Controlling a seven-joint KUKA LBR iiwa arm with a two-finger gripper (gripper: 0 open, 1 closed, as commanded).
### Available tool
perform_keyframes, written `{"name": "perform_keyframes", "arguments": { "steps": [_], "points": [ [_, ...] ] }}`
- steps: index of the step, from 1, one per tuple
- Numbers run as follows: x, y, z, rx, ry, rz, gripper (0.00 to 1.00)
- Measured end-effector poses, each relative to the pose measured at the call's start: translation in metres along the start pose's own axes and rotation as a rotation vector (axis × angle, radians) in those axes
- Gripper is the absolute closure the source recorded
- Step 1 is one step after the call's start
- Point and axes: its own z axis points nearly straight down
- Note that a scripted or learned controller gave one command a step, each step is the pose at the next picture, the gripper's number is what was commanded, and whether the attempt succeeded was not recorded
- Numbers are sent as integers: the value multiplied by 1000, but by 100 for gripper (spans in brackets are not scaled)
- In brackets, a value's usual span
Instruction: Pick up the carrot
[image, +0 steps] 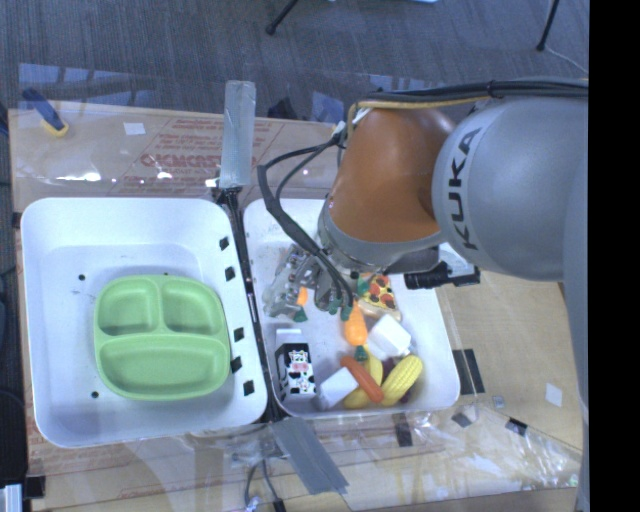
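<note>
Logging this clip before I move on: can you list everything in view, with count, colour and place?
Bins: 2, white, side by side on the bench.
Divided plate: 1, green, in the left bin.
Carrot: 1, orange, right bin, among the toy pile.
Corn: 1, yellow, right bin, near corner.
White blocks: 2, right bin, by the carrot.
Cow-print carton: 1, black and white, right bin.
Pizza slice: 1, partly hidden under the arm.
Gripper: 1, metallic, over the right bin.
Arm: 1, grey and orange, from the right.

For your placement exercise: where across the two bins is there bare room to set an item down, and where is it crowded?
Free: the left bin's white floor around the green tray, plus the tray's own compartments. Crowded: the right bin, with the carrot, corn and white blocks packed beneath the arm and pincer.
</note>
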Motion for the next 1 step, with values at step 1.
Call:
{"name": "perform_keyframes", "arguments": {
  "steps": [1],
  "points": [
    [48,14,47,2,6,174,100]
  ]
}}
